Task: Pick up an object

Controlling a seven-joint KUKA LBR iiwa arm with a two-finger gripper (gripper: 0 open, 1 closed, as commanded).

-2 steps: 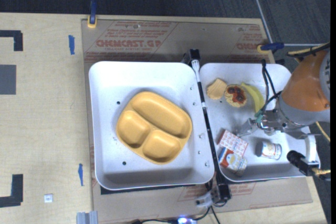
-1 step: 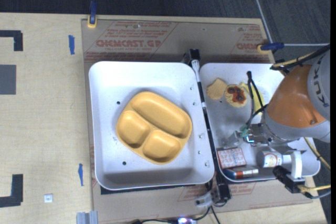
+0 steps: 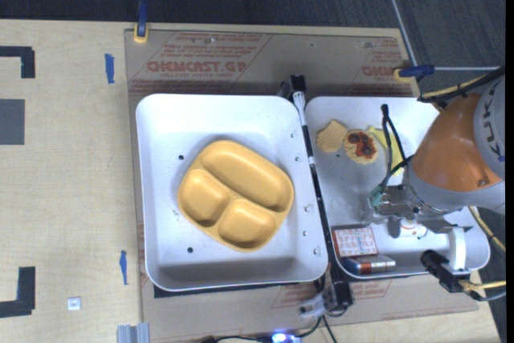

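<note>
Nearest the lens, at 5 o'clock in the right bin point(image 3: 482, 253), lie 1 marker point(image 3: 371, 265) and 1 patterned card point(image 3: 354, 240). Pincer point(image 3: 395, 209) hangs just beside them, w/ nothing seen between it; can't tell if released or clenched. Looks like the approach step; next it needs lowering onto one item. Also 2 food toys at 12 point(image 3: 349, 139). Left bin point(image 3: 161, 173): 1 yellow divided tray point(image 3: 234, 193).

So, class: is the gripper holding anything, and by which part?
It cannot be told. The gripper hangs low over the right bin, and the arm hides what lies beneath it.
</note>
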